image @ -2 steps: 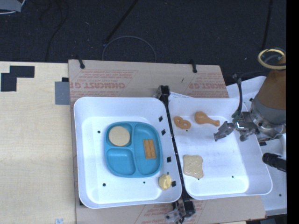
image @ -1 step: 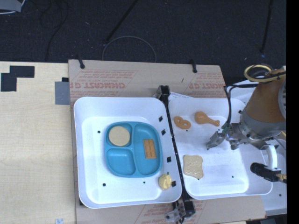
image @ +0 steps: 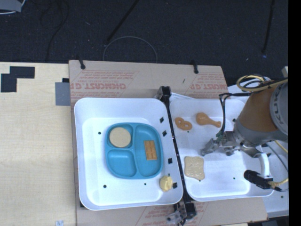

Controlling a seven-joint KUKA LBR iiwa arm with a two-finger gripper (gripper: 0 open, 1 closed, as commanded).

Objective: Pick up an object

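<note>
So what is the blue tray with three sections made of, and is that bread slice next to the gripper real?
The blue three-section tray looks like moulded plastic: even colour, smooth rounded walls, soft sheen. The pale tan bread slice in the right white bin is probably a plastic or foam toy, since its surface looks flat and uniform, but the picture is too small to be sure.

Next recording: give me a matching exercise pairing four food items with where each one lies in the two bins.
Things:
1. round tan cracker
2. brown pretzel-shaped piece
3. pale yellow lump
4. beige bread slice

Places:
A. right bin, lower part, below the gripper
B. left bin floor, off the blue divided plate's lower right corner
C. upper left compartment of the blue divided plate
D. right bin, upper left part

Pairs: 1-C, 2-D, 3-B, 4-A
</note>
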